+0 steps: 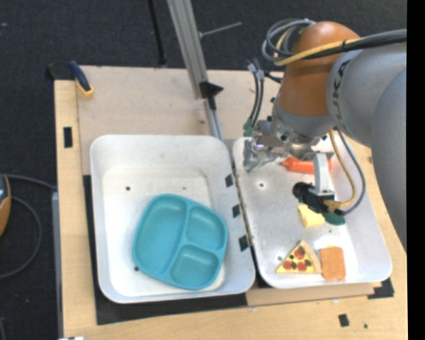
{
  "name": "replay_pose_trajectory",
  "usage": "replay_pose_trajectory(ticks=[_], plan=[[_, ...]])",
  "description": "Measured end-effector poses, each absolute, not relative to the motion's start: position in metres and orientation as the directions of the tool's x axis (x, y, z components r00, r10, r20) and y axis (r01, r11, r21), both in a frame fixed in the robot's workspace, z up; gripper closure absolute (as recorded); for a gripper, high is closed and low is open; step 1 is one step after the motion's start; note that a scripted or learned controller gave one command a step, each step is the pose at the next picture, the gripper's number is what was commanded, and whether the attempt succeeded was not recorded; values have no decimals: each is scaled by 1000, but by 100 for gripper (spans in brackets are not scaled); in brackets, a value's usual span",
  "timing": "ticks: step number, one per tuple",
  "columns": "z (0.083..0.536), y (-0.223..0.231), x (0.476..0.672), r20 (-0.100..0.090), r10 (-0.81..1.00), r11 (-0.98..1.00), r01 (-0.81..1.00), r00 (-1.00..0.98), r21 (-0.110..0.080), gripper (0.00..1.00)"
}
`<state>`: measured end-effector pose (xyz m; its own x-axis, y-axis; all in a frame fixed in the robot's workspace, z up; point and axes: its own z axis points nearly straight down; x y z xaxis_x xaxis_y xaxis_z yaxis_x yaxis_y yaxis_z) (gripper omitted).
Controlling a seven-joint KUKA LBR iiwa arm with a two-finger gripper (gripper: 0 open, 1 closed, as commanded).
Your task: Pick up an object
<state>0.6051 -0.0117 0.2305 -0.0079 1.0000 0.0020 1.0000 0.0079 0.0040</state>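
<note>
In the right bin (269, 197) lie a toy pizza slice (297, 259), an orange slab (332, 262), a yellow wedge (311, 217) with a small green piece (336, 219) beside it, and an orange-red piece (295, 164) partly hidden under the wrist. My gripper (256, 154) hangs low over the bin's far left corner, over bare floor. It is left of the orange-red piece and well away from the pizza slice. Nothing shows between its tips.
The left bin (113, 161) holds a teal divided plate (180, 241) towards its near side. A slanted aluminium post (191, 48) rises behind the bins, close to the gripper. A blue and yellow clamp (81, 77) sits at the bench's far left corner.
</note>
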Motion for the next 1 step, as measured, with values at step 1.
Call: replay_pose_trajectory(ticks=[1], plan=[[226, 45, 593, 2, 1000, 8, 1000, -8, 0, 100]])
